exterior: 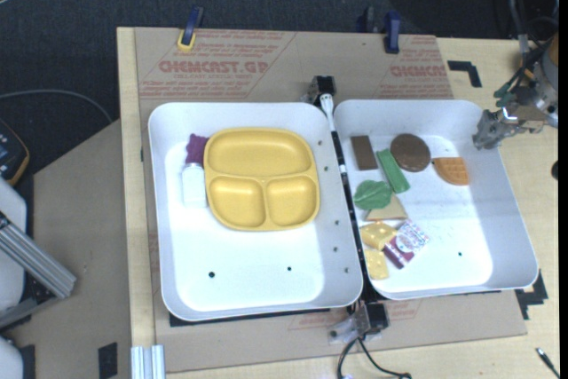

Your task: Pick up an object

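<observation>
Dark carpet surrounds a cardboard-topped bench [266,58] bearing two white bins — the left bin [169,191] holds a yellow divided plate [262,177] with a purple-and-white item [193,166] beside it. Inside the right bin [497,226] lie a brown round cookie [411,152], an orange waffle [452,170], a brown bar [362,152], green pieces [383,182] and a yellow piece [376,244]. At that bin's far right rim hangs the gripper [491,131] — whether it is open or closed I cannot tell, and nothing shows in its grasp.

yellow divided plate [262,177] sitting in the left bin [177,280], purple thing [195,146] and small white bottle [193,186] at its left edge, right bin [497,253] has a brown disc [411,152], waffle piece [451,170], green bits [373,192], gripper [491,130] over its far right corner
</observation>
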